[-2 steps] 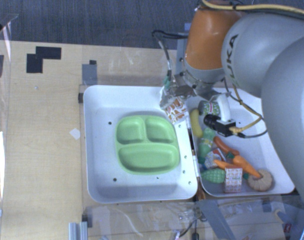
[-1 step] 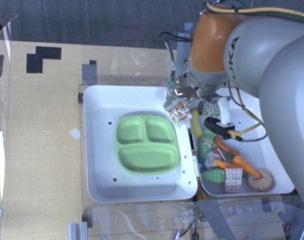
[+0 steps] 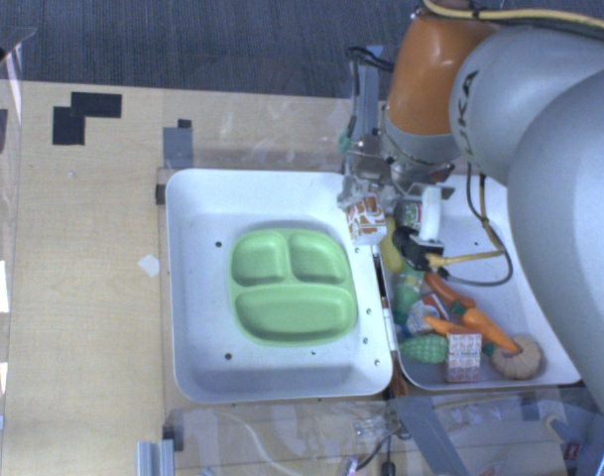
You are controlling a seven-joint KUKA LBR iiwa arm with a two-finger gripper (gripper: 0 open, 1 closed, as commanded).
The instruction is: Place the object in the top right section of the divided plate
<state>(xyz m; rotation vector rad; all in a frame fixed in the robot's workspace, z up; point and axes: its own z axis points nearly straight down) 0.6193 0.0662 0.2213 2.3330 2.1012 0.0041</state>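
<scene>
The green divided plate (image 3: 292, 288) lies in the left white bin (image 3: 197, 266), with two small sections on its far side and one wide section nearer me. Its top right section (image 3: 316, 256) holds nothing. My gripper (image 3: 369, 204) hangs over the rim between the two bins, just right of the plate's far right corner. A small orange-and-white patterned packet (image 3: 366, 220) sits pinched between its fingers, a little above the bin.
The right bin (image 3: 500, 231) holds a heap of toy food: carrots (image 3: 460, 317), a green knobbly piece (image 3: 422, 348), a red-and-white box (image 3: 463, 356) and a tan round piece (image 3: 520, 360). The grey arm (image 3: 540, 147) covers the bin's far right.
</scene>
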